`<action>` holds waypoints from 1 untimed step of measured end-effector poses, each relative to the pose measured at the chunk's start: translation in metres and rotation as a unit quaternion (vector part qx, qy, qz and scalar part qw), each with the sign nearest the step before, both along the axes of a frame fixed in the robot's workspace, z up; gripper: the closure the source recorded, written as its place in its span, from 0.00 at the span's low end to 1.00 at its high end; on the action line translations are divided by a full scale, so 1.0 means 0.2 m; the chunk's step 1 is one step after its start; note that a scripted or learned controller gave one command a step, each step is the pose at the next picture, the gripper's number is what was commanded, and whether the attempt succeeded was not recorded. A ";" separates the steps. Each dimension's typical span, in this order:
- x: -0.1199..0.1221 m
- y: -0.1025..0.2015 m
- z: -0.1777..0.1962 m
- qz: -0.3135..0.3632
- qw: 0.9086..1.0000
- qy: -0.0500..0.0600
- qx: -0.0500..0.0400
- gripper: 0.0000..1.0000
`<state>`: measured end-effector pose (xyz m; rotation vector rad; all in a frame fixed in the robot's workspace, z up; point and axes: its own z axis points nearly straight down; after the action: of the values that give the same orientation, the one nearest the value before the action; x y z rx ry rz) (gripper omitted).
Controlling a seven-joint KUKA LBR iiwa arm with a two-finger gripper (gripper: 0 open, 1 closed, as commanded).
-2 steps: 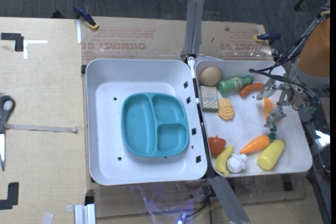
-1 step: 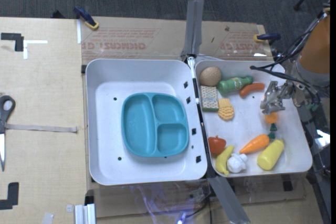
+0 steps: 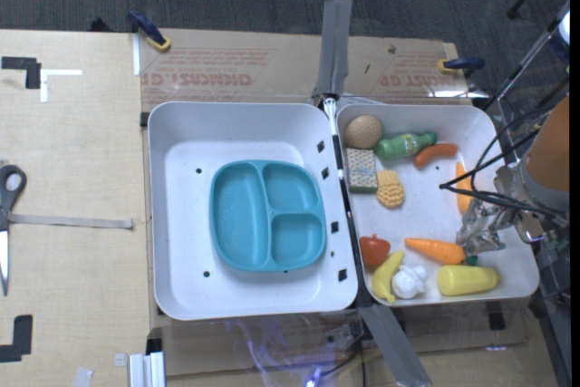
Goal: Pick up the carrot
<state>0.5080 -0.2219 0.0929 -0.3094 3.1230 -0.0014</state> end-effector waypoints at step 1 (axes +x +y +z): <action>0.00 0.00 0.00 0.000 1.000 0.000 0.000 0.00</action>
<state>0.5083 -0.2217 0.0930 -0.3108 3.1224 -0.0018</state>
